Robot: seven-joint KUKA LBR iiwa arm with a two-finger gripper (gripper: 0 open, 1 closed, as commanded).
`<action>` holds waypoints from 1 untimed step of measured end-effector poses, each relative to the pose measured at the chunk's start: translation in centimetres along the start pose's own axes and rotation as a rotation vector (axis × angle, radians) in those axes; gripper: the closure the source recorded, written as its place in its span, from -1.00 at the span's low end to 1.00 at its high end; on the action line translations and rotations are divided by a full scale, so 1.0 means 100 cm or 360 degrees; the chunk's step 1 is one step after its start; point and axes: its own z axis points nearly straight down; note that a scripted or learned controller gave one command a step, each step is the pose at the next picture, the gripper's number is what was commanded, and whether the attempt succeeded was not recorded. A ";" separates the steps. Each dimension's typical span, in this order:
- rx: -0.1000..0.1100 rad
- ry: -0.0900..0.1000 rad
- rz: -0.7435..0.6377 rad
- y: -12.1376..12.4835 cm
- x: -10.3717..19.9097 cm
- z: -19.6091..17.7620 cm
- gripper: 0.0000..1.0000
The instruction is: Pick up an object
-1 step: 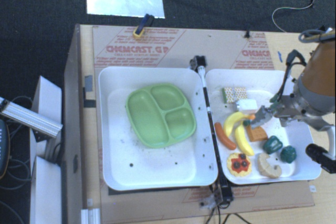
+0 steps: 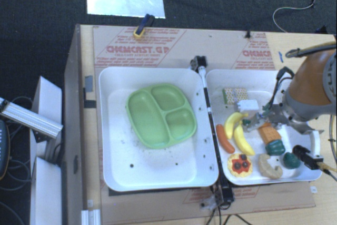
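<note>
The right bin point(image 2: 218, 81) holds several toy foods. Two yellow bananas point(image 2: 238, 131) lie near its middle, and a red sausage point(image 2: 224, 138) lies by its left wall. At the front sit a yellow tart with red berries point(image 2: 239, 164) and a beige pastry point(image 2: 269, 166). An orange block point(image 2: 269, 133) and two dark green pieces point(image 2: 276, 147) lie toward the right. My gripper point(image 2: 255, 119) hangs low over the bin, between the bananas and the orange block. The wrist hides its tips.
A green divided plate point(image 2: 160, 115) lies in the left bin point(image 2: 116, 166). A speckled green box point(image 2: 235, 95) sits at the back of the right bin. The ridge between the bins point(image 2: 208, 108) runs just left of the sausage. The arm point(image 2: 316, 84) covers the bin's right side.
</note>
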 end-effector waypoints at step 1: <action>-0.0003 0.0001 -0.0001 0.001 0.000 -0.010 1.00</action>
